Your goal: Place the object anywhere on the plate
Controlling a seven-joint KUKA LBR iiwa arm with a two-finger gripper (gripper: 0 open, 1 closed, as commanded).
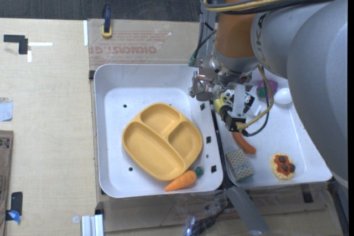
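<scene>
A yellow plate (161, 141) with three compartments lies in the left bin (100, 119), and nothing rests on it. An orange toy carrot (181, 181) lies just off the plate's near right edge on the bin floor. My gripper (206, 94) hangs over the divider between the two bins, above and to the right of the plate's far right rim. The wrist and cables hide what is under the gripper.
The right bin (313, 158) holds an orange-red sausage (244, 142), a grey checkered block (239, 164), a small pizza toy (282, 166), a white egg (282, 96) and a purple piece (269, 87). The arm covers the right bin's far side.
</scene>
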